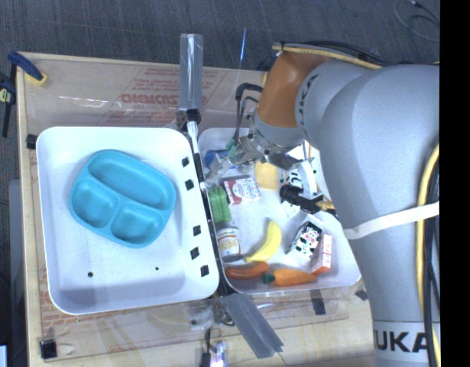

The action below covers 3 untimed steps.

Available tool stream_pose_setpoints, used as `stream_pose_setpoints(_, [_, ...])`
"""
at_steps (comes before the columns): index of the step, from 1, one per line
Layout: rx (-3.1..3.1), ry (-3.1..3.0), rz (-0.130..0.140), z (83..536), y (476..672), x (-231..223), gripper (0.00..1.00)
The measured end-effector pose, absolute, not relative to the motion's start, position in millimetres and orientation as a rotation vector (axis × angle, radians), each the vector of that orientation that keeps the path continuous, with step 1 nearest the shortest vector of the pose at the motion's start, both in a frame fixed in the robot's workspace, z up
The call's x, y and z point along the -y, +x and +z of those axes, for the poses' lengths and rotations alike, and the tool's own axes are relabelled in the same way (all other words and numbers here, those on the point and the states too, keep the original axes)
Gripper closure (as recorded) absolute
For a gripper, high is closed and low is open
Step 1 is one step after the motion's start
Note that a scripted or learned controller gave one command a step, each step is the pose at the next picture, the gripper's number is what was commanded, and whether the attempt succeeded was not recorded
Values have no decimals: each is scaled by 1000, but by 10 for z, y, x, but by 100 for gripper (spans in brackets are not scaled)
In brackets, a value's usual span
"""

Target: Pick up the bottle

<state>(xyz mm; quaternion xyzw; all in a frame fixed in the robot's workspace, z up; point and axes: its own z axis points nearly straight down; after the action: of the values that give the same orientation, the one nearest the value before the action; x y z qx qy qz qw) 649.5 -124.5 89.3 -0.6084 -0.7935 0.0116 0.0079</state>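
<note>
Two white bins sit side by side on the bench. Left bin [59,274] carries a blue divided plate [124,197] near its middle. Right bin [338,275] is cluttered. Green bottle [218,205] lies along its left wall, a small can [228,243] just below it. Banana [267,243] and carrot [292,277] lie toward the near edge. Gripper [236,153] hangs low at the far-left corner, just above the bottle; grip state cannot be told.

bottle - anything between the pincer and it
Nothing visible lies between them. The pincer hangs over the right bin's far left corner; the green bottle lies just nearer along the left wall, its top uncovered, a small can beyond it.
</note>
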Motion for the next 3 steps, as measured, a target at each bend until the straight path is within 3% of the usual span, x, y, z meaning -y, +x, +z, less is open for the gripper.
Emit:
stream_pose_setpoints(1, [2575,-1796,1,922,5627,1462,0])
stream_pose_setpoints(2, [2459,-1950,7,947,6542,1637,0])
stream_pose_setpoints(3, [2554,-1825,2,919,6207,1632,0])
